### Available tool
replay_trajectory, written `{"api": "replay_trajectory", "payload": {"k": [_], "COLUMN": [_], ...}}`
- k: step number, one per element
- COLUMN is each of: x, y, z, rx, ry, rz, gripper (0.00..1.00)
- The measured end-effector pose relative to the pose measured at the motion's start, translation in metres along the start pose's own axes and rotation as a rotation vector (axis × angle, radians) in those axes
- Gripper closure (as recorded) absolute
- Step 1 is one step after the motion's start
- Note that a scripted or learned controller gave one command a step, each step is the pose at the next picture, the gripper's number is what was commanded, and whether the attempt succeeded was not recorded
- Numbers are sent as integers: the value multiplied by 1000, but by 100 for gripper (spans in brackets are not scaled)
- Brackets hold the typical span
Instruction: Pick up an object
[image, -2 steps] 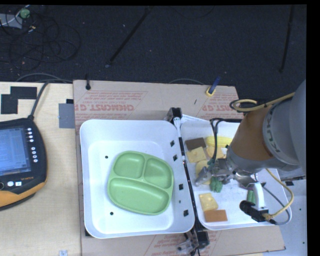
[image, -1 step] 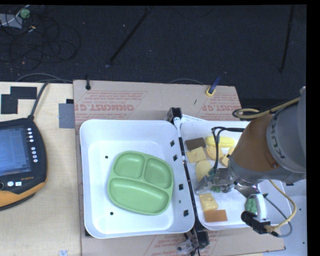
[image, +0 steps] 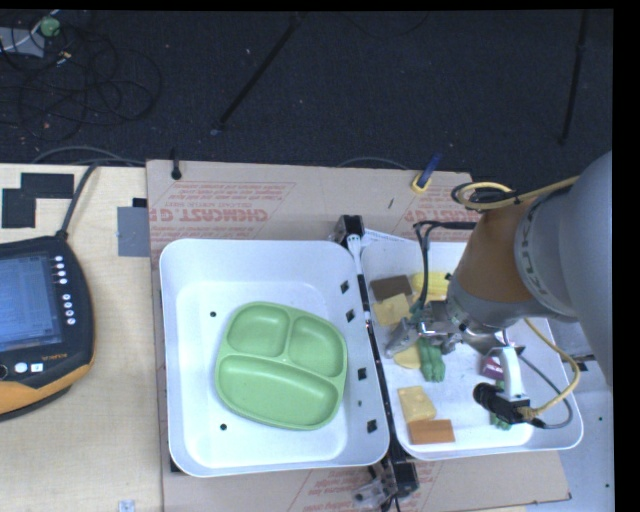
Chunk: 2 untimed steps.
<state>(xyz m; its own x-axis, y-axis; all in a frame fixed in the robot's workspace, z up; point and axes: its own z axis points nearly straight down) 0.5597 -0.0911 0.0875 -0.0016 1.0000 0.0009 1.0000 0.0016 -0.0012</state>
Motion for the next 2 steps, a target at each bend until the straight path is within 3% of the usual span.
{"api": "replay_trajectory", "payload": {"k": [1, 2], "x": [-8, 4], "y": [-16, -28], "z": [0, 0], "rx": [-2, -2], "ry": [1, -1], "rz": [3, 2], "gripper": [0, 0]}}
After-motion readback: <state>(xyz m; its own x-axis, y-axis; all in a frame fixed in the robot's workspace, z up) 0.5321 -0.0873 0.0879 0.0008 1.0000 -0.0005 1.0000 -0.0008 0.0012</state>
